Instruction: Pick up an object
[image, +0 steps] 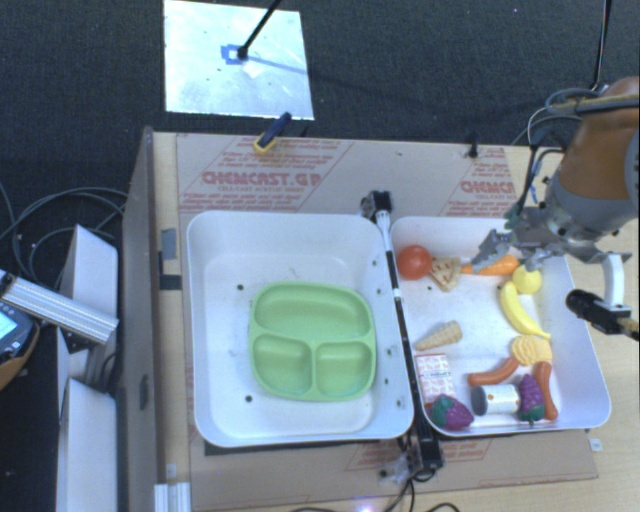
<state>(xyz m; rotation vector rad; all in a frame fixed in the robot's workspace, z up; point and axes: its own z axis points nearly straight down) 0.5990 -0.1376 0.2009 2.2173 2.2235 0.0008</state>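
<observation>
The right bin (590, 390) holds several toy foods. A red tomato (414, 262) and a tan waffle piece (446, 272) lie at its back left. An orange carrot (497, 267) and a yellow lemon (527, 281) lie beside them, with a banana (520, 311) just in front. My gripper (508, 254) hangs over the bin's back edge, right above the carrot and lemon. It is open, with nothing held between the fingers.
A cone (440, 336), a pink box (433, 375), a sausage (493, 373), purple grapes (452, 412), a grey can (499, 398) and an eggplant (533, 400) crowd the right bin's front. The left bin (215, 300) holds a green divided plate (313, 340).
</observation>
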